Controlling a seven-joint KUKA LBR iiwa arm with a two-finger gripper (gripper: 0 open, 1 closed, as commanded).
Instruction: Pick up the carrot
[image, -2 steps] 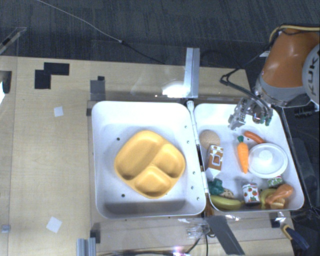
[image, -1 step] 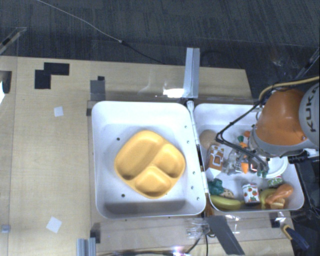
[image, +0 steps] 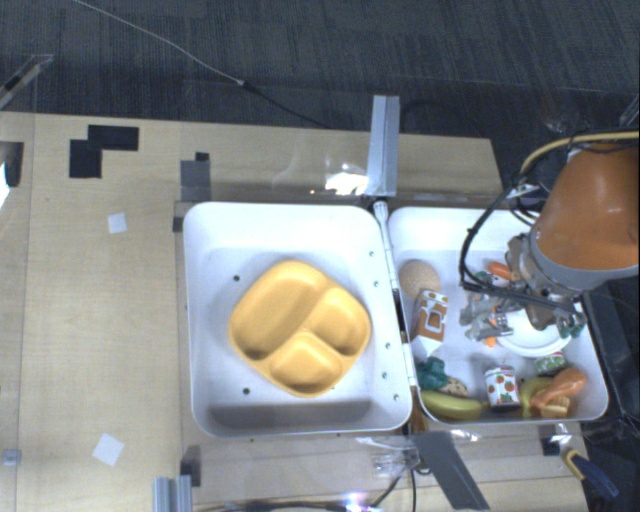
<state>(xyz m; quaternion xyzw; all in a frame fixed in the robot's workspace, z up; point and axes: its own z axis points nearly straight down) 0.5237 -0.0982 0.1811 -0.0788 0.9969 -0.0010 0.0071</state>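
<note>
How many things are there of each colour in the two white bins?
Yellow: 2, the plate and the banana
Orange: 2, the carrot and a fruit
Brown: 1, the egg-shaped thing
Green: 1, a small toy
White: 1, the dish
Printed packs: 2, the carton and the can
Total: 9

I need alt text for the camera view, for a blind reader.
A grey and orange robot arm lowers its pincer into the right bin among toy foods, including a banana. The left bin holds a yellow divided plate.
</note>
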